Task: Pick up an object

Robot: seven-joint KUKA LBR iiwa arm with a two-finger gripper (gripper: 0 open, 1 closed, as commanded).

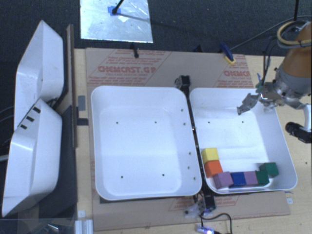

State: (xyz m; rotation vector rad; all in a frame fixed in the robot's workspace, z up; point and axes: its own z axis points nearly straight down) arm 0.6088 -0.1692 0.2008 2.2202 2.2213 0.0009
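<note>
Blocks (239, 174) run lengthwise along bin's (229, 99) near wall — gripper (245, 106) apart.

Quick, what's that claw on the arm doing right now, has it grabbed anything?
Gripper: up over the right bin, away from the blocks; nothing seen in it; open or closed cannot be told.

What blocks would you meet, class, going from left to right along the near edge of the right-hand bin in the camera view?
Purple block → blue block → light purple block → green block. The yellow and orange blocks are left out, since they sit above the purple one.
</note>
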